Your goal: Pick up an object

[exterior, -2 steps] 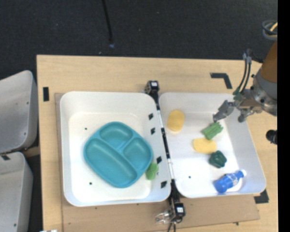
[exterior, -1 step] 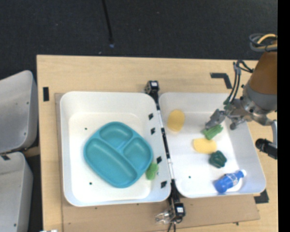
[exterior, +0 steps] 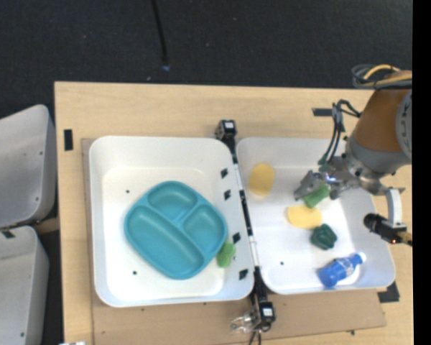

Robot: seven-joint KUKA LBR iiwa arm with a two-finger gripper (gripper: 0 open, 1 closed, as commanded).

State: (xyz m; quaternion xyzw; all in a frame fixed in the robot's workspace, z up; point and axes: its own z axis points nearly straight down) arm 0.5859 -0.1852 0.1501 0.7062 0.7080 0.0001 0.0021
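Observation:
My gripper hangs over the middle of the right bin, with the arm coming in from the right. A small light green object sits between its fingers, and the gripper is shut on it. Just below it lies a flat yellow object. A dark green object is a little further toward the front. A yellow cup-shaped object lies at the bin's left side. A blue bottle with a white cap rests in the front right corner.
The left bin holds a blue divided plate and a small green object by its right wall. The ridge between the bins carries black clips. Dark floor lies beyond the bench's far edge.

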